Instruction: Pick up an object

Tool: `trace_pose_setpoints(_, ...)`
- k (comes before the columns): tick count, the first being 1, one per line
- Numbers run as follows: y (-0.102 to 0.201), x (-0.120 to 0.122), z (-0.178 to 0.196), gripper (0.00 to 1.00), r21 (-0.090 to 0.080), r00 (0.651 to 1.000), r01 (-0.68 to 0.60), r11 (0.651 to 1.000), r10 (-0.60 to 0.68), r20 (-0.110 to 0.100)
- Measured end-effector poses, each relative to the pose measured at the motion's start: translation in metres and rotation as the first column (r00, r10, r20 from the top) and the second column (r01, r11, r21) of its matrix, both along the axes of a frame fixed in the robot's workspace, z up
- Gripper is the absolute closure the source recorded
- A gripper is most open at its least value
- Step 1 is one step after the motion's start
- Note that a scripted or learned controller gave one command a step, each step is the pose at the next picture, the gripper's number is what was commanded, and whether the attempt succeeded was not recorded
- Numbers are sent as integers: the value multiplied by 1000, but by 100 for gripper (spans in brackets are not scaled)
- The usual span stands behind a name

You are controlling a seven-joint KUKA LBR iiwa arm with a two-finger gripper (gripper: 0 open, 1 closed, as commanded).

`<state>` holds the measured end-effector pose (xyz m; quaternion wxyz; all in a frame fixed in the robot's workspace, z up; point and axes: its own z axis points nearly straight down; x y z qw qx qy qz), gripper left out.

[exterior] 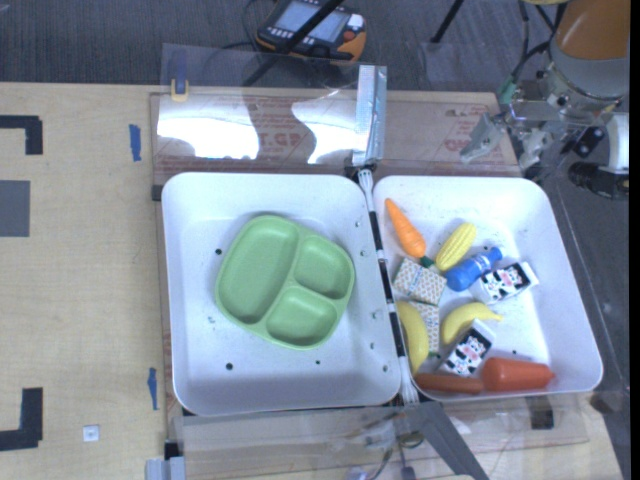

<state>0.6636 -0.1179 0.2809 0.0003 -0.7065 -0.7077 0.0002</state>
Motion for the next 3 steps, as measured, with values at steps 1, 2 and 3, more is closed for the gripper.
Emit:
trace_pose_setpoints(1,26,-36,-177,0,0,985,-170,985,170,1)
trace_pose_setpoints(2,18,-35,-194,0,2,980,-198,980,198,2)
trace_pose_setpoints(3,17,-33,-182,100,0,981,-196,981,196,8)
